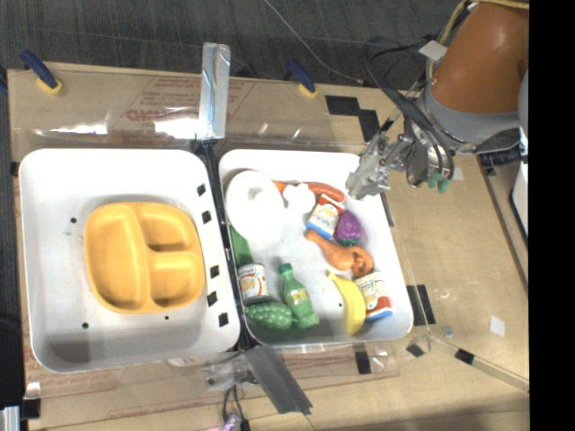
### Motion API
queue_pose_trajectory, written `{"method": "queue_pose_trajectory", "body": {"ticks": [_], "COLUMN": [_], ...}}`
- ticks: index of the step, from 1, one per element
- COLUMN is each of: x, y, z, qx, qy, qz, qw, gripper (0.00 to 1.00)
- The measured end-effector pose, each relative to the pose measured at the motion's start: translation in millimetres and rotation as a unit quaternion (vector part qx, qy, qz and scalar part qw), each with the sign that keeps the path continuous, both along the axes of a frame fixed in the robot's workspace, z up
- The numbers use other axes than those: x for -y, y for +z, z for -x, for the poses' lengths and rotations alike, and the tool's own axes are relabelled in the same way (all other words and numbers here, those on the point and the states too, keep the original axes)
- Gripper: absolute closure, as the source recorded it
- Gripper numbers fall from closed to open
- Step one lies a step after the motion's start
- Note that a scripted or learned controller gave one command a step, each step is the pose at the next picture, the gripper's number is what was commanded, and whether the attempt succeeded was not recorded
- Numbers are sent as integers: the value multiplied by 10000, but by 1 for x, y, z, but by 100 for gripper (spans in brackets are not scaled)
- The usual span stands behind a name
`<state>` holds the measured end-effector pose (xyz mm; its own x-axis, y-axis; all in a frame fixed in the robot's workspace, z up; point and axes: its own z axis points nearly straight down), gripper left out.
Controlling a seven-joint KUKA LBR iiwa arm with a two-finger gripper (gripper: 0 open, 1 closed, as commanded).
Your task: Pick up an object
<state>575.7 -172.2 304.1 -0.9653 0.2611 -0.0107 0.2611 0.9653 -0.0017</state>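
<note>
The right bin holds a jumble of toy food. A white plate lies at its back left, with a red sausage and a small labelled can beside it. A purple grape bunch and an orange drumstick sit mid-right. Along the front lie a yellow banana, a second can, a green bottle, green grapes and a third can. My gripper hangs over the bin's back right corner, above the sausage's end, with nothing seen in it.
The left bin holds a yellow divided tray. A taped metal strip stands behind the wall between the bins. The arm's orange band and cables fill the upper right, and bare bench lies to the right.
</note>
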Motion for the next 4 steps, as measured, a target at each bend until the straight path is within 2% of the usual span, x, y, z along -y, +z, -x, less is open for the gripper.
{"method": "queue_pose_trajectory", "body": {"ticks": [1,2,3,4], "x": [18,24,-46,-56], "y": [-118,-145,-142,-59], "z": [74,49,42,-4], "qx": [-60,-41,-62,-14], "qy": [-1371,-2571,-3422,-3579], "qz": [-29,-31,-41,-42], "qw": [9905,9664,9396,9337], "gripper": [100,100,100,100]}}
